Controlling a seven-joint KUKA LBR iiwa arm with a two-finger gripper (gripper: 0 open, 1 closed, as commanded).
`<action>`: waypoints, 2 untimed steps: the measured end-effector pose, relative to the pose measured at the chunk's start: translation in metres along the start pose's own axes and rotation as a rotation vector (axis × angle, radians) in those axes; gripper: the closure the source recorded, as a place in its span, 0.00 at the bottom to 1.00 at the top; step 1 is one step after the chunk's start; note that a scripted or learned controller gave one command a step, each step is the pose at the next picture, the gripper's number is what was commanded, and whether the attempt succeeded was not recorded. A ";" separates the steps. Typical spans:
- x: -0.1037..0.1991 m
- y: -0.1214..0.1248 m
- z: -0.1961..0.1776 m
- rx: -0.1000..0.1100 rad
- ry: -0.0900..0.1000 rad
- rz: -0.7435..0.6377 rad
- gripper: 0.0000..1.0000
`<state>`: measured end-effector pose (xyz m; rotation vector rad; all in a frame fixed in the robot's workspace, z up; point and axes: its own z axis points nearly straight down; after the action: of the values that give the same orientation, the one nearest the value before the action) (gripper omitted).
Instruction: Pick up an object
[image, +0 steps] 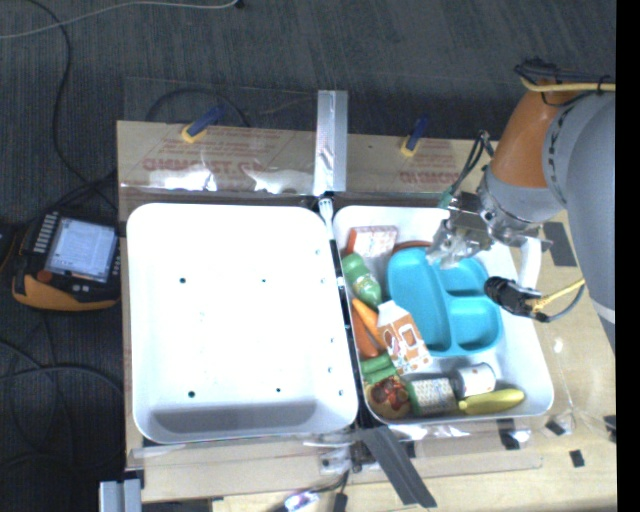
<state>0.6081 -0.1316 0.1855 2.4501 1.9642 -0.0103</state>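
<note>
The two-finger gripper (458, 243) hangs over the upper right part of the right-hand shallow white plastic bin (535, 375), its metal fingers pointing down and to the left toward the top edge of a bright blue moulded plastic tray (445, 300). Whether the jaws are parted or closed cannot be told from this slanted view, and nothing can be seen between them. The blue tray lies in the middle of that bin with its long axis running from upper left to lower right; it is smooth, with rounded corners and two recessed sections.

Left of the tray, an orange and white printed carton (403, 337) leans against its edge, long axis running roughly up and down the bin. Beside it sit an orange carrot-shaped toy (365, 325) and a green bottle-like piece (360, 279), both close to the bin's left wall. A small red and white box (372, 241) rests in the upper left corner. Along the bottom wall lie a yellow banana-shaped toy (490, 401), pointing left to right, a small pale cylinder with a dark end (474, 380), and a grey textured can (432, 394) next to a red round object (391, 397).

Behind the gripper, the grey arm with its orange band (527, 150) comes in from the right.

The left-hand shallow white bin (235, 330) has smooth walls and a few small dark dots on its floor. Two yellow and blue clamps (203, 124) grip the clear sheet behind the bins. A handheld control pendant with a lit screen (72, 258) lies on the dark floor to the left.
</note>
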 end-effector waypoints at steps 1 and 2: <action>-0.057 0.053 0.011 0.000 0.000 -0.019 1.00; -0.068 0.068 0.009 -0.002 0.000 -0.025 1.00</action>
<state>0.6599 -0.2130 0.1763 2.4235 1.9941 -0.0081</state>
